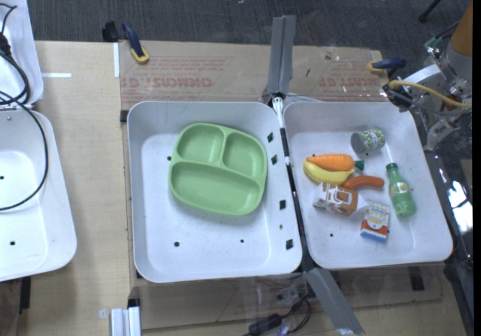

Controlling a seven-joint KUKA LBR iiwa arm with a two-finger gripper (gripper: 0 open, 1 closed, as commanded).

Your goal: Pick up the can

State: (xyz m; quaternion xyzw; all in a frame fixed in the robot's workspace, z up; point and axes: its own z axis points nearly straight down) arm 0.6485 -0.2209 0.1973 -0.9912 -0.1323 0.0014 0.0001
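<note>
The can (368, 140) is a small grey-green tin lying tilted on its side in the back part of the right bin (421, 252). My gripper (438, 125) hangs over that bin's back right rim, below the grey wrist and its yellow cable. It is to the right of the can, apart from it, and nothing hangs under it.
Near the can lie a toy carrot (331, 161), a banana (325, 174), a sausage (364, 183), a green bottle (400, 190) and two small cartons (335, 199) (375, 222). The left bin (150, 237) holds a green divided plate (219, 169). A grey post (280, 56) rises between the bins.
</note>
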